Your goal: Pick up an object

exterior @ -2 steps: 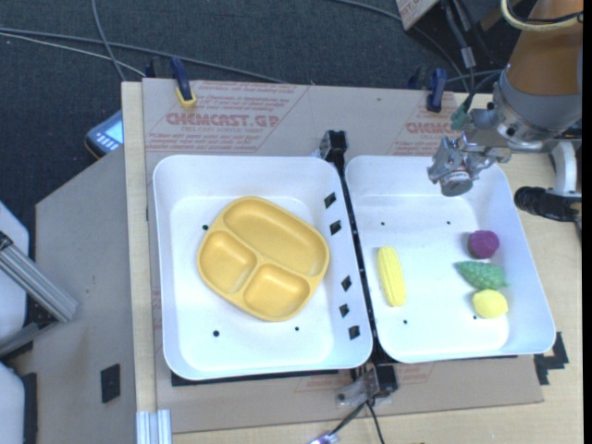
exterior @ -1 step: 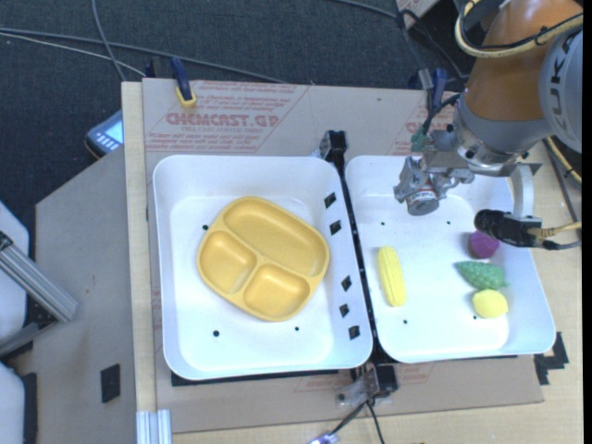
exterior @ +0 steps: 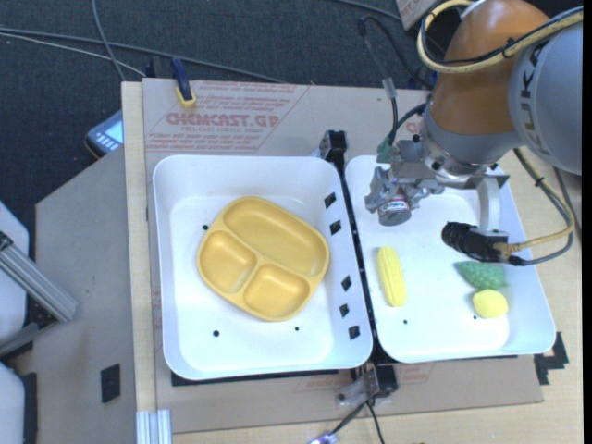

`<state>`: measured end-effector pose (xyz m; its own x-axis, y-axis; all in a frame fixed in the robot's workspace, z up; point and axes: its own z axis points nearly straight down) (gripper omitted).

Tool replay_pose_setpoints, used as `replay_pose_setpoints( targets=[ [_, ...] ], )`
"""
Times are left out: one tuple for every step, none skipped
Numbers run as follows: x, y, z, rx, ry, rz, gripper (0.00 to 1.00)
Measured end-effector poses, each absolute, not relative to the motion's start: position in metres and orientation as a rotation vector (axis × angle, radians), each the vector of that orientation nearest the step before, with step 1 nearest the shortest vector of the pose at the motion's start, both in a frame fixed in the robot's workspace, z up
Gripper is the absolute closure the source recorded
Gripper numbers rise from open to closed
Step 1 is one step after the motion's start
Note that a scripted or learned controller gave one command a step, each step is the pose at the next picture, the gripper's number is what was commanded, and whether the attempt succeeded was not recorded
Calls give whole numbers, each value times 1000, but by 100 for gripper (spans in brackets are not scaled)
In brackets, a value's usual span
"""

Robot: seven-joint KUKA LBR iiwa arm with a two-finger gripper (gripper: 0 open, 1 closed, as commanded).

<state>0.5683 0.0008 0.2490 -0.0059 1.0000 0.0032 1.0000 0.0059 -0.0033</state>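
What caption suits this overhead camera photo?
Robot arm over right bin with toy corn; yellow plate in left bin.

Single fixed camera, mounted above the desk and looking down at a slant, far enough back to frame both white bins whole (left bin, right bin); the arm enters from the frame's right.

grey arm low, wrist turned down
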Motion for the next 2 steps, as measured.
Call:
replay_pose_setpoints(
  targets=[
    [552, 43, 245, -2213, -2223, 2, 100],
    [533, 86, 236, -2212, -2223, 2, 100]
  ],
)
